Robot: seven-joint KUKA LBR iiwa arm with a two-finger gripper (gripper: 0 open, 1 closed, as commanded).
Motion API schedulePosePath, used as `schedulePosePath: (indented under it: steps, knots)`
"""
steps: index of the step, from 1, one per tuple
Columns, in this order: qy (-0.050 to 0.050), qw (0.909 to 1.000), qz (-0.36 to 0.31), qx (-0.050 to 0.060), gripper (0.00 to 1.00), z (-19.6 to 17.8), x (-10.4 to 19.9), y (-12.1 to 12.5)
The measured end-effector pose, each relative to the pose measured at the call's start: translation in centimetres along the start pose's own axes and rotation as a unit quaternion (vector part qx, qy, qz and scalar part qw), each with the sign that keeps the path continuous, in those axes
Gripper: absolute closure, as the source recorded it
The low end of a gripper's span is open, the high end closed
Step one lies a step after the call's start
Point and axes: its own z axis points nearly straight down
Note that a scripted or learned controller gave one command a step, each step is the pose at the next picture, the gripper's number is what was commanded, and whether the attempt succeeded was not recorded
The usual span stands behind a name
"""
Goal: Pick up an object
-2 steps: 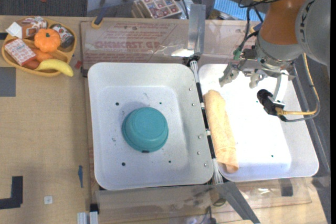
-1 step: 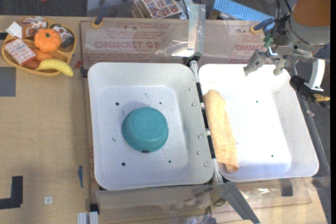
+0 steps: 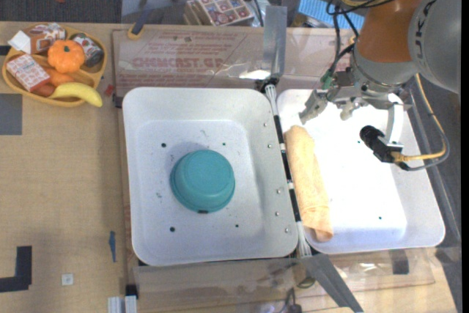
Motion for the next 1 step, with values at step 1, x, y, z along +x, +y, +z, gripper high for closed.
schedulePosePath:
  steps: [1]
  knots:
    - [0.000,0.9996,-0.029,0.000,0.00,4.74,-2.69,-1.72]
